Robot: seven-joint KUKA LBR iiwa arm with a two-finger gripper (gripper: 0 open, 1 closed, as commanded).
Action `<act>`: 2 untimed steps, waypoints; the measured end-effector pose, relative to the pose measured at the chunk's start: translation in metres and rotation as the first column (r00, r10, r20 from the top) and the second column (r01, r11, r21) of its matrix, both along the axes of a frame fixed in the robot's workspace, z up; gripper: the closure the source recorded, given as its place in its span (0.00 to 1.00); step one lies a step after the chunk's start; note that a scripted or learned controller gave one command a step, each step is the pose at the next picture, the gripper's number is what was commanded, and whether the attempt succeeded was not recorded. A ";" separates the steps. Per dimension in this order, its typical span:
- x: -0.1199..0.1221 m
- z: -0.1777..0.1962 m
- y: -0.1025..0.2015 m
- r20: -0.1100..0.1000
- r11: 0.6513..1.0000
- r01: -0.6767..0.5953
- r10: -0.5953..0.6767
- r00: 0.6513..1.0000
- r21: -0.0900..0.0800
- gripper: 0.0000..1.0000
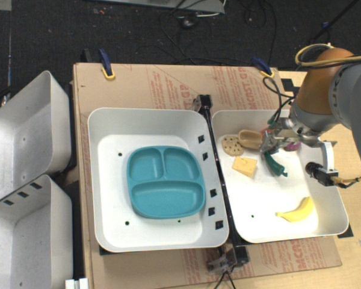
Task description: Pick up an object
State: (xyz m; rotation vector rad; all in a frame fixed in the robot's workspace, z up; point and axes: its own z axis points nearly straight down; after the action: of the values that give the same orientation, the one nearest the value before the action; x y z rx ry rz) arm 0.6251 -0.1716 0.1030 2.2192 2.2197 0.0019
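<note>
The pick is not done yet, as far as I can judge. The gripper (271, 142) is low in the right bin (325, 221), at its upper part, and no object is seen lifted. If the claw is open, closed or gripping sth, I cannot tell; the wrist hides it.

Taking the gripper as landmark: a tan piece (250, 139) lies just left of it, maybe touching. A round cracker (230, 144) is further left, near the divider btw. the bins. A cheese wedge (245, 166) is below-left, near. A green thing (275, 162) is just below it, very close. A banana (297, 211) is well apart, below-right.

The left bin (108, 221) holds a teal tray (166, 182).

Room: objects around the gripper are crowded, so a wrong one could be pushed. Around the banana the floor is more free, but the bin rim is near it.
</note>
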 end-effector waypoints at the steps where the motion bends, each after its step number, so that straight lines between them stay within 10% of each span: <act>1: 0.010 0.058 0.006 0.004 1.000 -0.004 0.004 1.000 0.000 1.00; 2: 0.015 0.102 0.002 0.003 1.000 -0.003 0.003 1.000 -0.001 1.00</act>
State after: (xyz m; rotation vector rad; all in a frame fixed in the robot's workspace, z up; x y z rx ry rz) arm 0.6404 -0.1696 0.2054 2.2138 2.2210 0.0048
